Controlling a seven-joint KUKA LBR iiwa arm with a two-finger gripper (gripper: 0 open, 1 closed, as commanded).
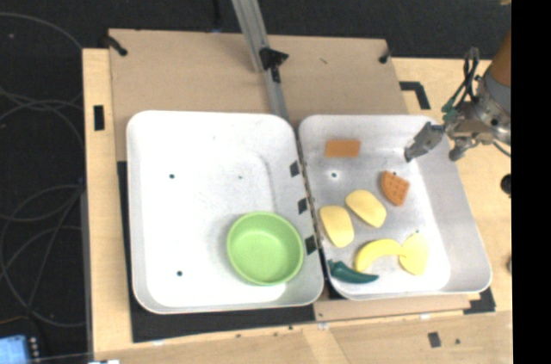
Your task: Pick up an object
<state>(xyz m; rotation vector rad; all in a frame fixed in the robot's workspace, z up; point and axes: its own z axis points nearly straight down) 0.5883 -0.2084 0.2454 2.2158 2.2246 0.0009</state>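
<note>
My gripper (439, 144) hangs over the upper right part of the right bin (448, 207), its two grey fingers spread open with nothing between them. Below and left of it lies an orange waffle-like piece (395, 188). An orange block (343, 149) sits near the bin's back wall. Two pale yellow ovals (366, 207) (337, 225) lie in the middle. A yellow banana (379, 253), a yellow slice (414, 255) and a dark green pepper (351, 272) rest near the front wall.
The left bin (189, 156) holds a green bowl (265, 247) at its front right corner. A slanted metal pole (245, 1) rises behind the bins. Brown board surrounds both bins.
</note>
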